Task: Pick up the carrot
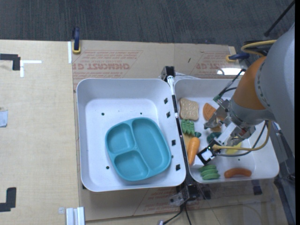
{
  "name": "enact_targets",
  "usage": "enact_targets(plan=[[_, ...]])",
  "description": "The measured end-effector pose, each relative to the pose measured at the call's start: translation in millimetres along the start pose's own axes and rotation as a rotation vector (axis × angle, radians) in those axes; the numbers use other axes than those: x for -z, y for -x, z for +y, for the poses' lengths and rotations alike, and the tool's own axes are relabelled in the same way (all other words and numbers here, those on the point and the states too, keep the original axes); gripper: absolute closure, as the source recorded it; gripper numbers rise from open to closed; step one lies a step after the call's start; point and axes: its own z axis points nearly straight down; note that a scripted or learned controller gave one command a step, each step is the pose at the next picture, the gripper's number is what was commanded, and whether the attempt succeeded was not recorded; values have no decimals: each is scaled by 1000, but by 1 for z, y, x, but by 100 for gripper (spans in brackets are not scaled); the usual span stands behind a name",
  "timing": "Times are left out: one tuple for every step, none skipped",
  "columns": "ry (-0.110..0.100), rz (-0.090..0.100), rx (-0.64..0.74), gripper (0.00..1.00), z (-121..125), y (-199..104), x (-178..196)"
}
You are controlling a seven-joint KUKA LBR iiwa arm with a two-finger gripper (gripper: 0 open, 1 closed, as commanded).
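The carrot [192, 148], orange with a green leafy top [189, 127], lies along the left wall of the right bin [262, 168], its tip pointing to the near side. My gripper [214, 131] hangs low over the middle of that bin, just right of the carrot and apart from it. The wrist and its fittings cover the gripper's end.
The right bin also holds a bread slice [189, 108], an orange wedge [209, 111], a green pod [209, 172] and an orange sausage-shaped piece [237, 173]. A teal divided plate [137, 148] lies in the left bin [93, 125].
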Motion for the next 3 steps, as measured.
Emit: enact_targets(plan=[[-3,-2,2,100,1,0,8],[-3,-2,2,0,1,0,8],[2,1,-493,0,19,-29,-8]])
